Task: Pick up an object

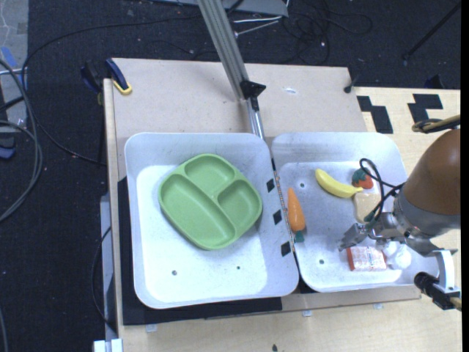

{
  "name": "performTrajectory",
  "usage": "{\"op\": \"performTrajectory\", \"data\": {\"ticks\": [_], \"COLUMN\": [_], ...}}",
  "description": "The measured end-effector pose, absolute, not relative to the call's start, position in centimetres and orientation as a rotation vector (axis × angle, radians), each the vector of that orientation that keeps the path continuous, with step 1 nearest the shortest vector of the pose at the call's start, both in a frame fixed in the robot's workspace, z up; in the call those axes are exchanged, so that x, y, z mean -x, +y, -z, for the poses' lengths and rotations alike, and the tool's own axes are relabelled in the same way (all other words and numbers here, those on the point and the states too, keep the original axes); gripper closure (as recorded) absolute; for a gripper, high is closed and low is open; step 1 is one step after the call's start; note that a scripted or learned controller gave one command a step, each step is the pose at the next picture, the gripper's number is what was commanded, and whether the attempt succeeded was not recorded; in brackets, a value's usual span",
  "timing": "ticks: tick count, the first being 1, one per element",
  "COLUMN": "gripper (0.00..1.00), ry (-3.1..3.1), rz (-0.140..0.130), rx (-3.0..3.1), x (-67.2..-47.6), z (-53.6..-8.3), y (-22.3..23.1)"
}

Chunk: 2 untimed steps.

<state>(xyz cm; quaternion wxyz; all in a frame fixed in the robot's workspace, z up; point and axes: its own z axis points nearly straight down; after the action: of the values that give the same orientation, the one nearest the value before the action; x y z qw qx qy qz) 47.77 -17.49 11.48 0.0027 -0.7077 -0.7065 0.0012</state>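
You see two white bins, one green plate (211, 200) in the left bin (146, 270), one banana (334, 184), one carrot (295, 210) and one red packet (366, 258) in the right bin (322, 270), while the arm (438, 189) leans over that bin's right side, its gripper (366, 235) just above the packet, grip state impossible to tell.

- You are looking at a robotics lab, not a home or a shop.
- A plain particle-board surface (220, 97) carries two shallow white bins (146, 218), set up like a test rig.
- Black cables (44, 50) trail loose over the dark carpet floor (58, 196).
- A metal pole (223, 35) on a stand rises beside the rig.
- Black-and-white marker squares (377, 112) lie on the board to the right.
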Motion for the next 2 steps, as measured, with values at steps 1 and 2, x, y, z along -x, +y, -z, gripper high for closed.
{"op": "performTrajectory", "data": {"ticks": [1,2], "gripper": [0.00,1.00], "ry": [-2.224,-2.225], "rz": [0.002,0.004], "rx": [2.227,2.229], "x": [-47.9,-48.0], "z": [-9.3,-10.4], "y": [-17.5,-17.6]}}
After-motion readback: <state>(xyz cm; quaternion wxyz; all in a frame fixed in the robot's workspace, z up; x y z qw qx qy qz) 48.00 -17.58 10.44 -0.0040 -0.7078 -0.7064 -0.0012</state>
